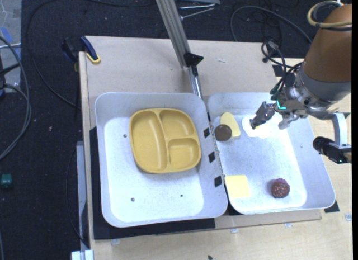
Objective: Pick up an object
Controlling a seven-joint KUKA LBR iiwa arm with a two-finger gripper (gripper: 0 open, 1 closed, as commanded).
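The two-finger gripper (pixel 272 117) hangs spread and empty above the right white bin (pixel 313 164); the dark red ball (pixel 279 188) lies ungrasped, nothing picked yet

Grey arm (pixel 313 88), orange band (pixel 331 35)

The arm (pixel 330 52) is cut off by the right edge. Beside the right bin (pixel 313 158), the gripper (pixel 274 116) is blurred, so its fingers cannot be made out. Part of a yellow piece (pixel 230 123) in that bin is hidden behind a brown ball (pixel 223 133).
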